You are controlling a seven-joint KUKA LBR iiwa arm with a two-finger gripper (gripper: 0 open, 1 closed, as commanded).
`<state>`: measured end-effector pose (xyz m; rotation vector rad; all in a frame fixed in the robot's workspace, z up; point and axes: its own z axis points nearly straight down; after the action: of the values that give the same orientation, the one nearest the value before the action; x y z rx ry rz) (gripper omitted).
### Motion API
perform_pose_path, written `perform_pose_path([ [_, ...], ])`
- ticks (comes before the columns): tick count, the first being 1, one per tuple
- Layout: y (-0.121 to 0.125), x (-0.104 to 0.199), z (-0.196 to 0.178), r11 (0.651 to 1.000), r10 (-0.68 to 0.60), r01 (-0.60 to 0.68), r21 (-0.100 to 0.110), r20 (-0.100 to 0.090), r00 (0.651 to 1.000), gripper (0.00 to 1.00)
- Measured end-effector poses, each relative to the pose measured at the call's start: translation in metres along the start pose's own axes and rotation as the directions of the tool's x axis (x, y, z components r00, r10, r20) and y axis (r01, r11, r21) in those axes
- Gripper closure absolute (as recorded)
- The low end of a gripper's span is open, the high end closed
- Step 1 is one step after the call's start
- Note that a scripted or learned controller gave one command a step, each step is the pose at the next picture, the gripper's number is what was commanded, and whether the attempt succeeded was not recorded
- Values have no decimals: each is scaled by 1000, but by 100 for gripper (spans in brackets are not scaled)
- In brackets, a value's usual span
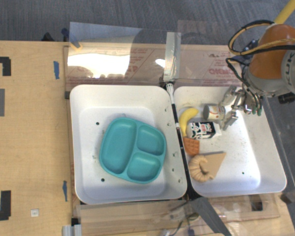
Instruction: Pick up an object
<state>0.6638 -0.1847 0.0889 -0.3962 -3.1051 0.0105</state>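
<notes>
Grey two-finger gripper (234, 107) low over the right white bin (253, 168); fingers look spread with nothing between them, though glare makes that hard to confirm. Just left of the fingertips: a small white-and-red cylindrical container (214, 112), a black-and-white cow-print carton (203, 130) below it, and a yellow plastic banana (187, 118) further left. Well below the fingers lie an orange waffle-textured square (191, 145) and a tan croissant-and-wedge toy (206, 166); far left, a teal divided plastic plate (132, 150) in the left white bin (83, 181).
</notes>
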Motion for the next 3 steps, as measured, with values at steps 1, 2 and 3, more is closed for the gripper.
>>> perform_pose_path([
  [1, 28, 86, 0, 996, 86, -86, -11, 19, 996, 0],
  [2, 49, 43, 1, 963, 270, -270, -14, 17, 963, 0],
  [3, 51, 40, -14, 963, 268, -268, -17, 29, 963, 100],
])
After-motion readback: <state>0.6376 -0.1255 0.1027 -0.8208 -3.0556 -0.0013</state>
